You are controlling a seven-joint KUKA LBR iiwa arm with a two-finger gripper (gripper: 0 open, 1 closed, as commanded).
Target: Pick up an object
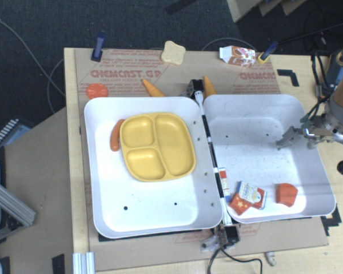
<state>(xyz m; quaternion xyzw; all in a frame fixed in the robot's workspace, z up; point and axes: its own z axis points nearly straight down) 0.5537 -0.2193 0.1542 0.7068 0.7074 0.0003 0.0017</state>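
The right bin (257, 110) holds a small red and white carton (248, 197) near its front edge. Just to the right of the carton lies an orange-red block (286, 193). My gripper (290, 137) reaches in over the right rim of this bin, well behind both objects and apart from them. Nothing shows in its grasp. In the left bin (103, 204) a yellow divided plate (158, 146) lies flat, with a red sausage (115, 136) along its left side.
Behind the bins on the board lie a bread slice (173, 52), a milk carton (238, 55), a blue clip (98, 45), an orange disc (96, 90) and two carrot pieces (152, 88). The arm (337, 96) stands at the right edge.
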